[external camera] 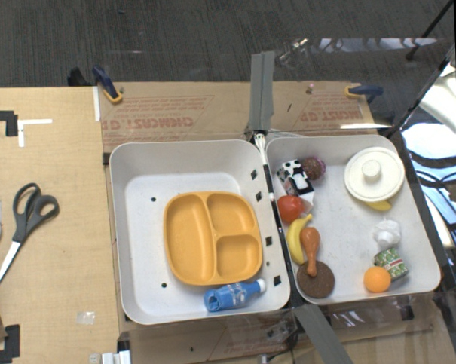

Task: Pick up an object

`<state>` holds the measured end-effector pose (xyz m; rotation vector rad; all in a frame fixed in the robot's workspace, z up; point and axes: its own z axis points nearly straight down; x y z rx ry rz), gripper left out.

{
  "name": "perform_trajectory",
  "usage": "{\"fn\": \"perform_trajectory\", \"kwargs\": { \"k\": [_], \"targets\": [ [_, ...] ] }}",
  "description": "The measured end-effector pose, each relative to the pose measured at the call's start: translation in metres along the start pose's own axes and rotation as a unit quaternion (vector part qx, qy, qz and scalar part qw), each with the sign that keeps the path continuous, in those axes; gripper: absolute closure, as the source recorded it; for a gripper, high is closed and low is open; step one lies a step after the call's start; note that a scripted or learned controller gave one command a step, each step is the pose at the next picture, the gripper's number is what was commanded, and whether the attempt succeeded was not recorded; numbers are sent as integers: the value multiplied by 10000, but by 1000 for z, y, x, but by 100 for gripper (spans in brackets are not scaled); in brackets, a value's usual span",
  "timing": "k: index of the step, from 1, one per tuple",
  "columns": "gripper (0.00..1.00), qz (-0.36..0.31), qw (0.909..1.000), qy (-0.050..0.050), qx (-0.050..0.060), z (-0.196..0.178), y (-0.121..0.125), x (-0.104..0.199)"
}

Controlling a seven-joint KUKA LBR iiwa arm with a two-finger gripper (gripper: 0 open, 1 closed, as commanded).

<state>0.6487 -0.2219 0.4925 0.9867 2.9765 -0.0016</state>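
**Operator:** What's laid out below you, biggest first?

**Me:** On the counter (52, 298), two white bins sit side by side. The left bin (129, 174) holds an orange divided tray (213, 238) with a blue bottle (233, 294) lying just beside its near edge. The right bin (419, 229) is crowded: a white round lid (374, 173), a banana (296, 241), a drumstick (311, 245) leaning on a brown disc (317, 281), a tomato (290, 206), an orange ball (377, 279).

**Operator:** And your pincer?

**Me:** I can't tell whether it's wide or narrow from here; it holds nothing I can see.

**Operator:** Which one would you go for?

**Me:** I judge the orange ball the safest: it sits near the front right corner, with bare floor on its left. I'd come straight down, straddle it, and close slowly, since it may roll. The banana, tomato and drumstick touch each other, so fingers could snag there.
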Motion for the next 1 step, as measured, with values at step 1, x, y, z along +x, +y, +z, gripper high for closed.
{"fn": "perform_trajectory", "kwargs": {
  "k": [1],
  "targets": [
    [100,-2125,9772,15,-2,0,-45,60]
  ]
}}
